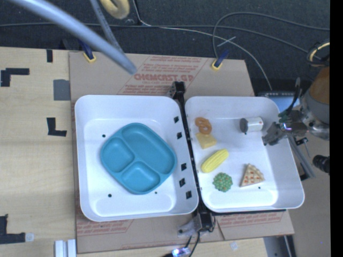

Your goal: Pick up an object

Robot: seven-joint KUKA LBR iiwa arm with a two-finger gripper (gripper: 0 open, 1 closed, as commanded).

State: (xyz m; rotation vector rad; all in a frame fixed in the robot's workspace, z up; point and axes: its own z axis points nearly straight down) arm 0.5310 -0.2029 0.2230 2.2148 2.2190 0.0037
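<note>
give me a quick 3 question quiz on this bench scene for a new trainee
1. True or false: the blue tray lies in the same bin as the corn cob.
2. Multiple choice: which item sits nearest the gripper?
A. pizza slice
B. grey and white cylinder
C. broccoli
3. Fill in: the pretzel lies just above the yellow ____, close to the divider between the bins.

Key
1. False: the tray is in the left bin, the corn in the right bin.
2. B
3. cheese wedge
</note>
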